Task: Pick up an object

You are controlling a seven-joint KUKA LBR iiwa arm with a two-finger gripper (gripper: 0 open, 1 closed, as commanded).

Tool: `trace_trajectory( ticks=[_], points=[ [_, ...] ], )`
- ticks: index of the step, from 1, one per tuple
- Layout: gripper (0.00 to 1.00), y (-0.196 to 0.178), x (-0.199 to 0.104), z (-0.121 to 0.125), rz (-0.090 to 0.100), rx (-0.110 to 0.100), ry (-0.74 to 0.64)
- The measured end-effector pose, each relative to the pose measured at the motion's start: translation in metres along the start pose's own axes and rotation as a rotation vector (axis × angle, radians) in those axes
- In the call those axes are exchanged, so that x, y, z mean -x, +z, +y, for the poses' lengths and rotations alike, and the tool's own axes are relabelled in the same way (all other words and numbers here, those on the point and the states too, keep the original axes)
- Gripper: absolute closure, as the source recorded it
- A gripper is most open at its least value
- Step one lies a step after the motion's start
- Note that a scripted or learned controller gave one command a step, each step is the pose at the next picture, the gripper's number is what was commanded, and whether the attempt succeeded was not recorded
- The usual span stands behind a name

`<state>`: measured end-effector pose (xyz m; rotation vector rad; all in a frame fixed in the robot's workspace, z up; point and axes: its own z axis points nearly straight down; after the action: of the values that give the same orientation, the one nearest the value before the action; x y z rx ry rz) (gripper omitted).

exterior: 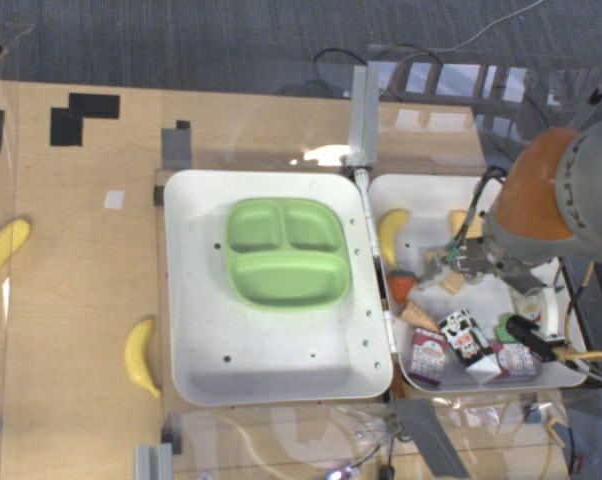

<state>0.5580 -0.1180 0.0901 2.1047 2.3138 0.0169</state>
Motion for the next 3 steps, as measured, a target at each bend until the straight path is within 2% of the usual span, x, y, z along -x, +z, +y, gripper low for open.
trace_trajectory(
  ticks=[1,2,3],
  points=[
    [0.00,0.002,0.006,0.061,0.000,-0.005,0.051],
    [1.00,-0.009,0.005,0.063,-0.001,-0.001,0.043],
    [1.00,-0.116,-0.038,0.085,0.001,-0.011,0.122]
  ],
)
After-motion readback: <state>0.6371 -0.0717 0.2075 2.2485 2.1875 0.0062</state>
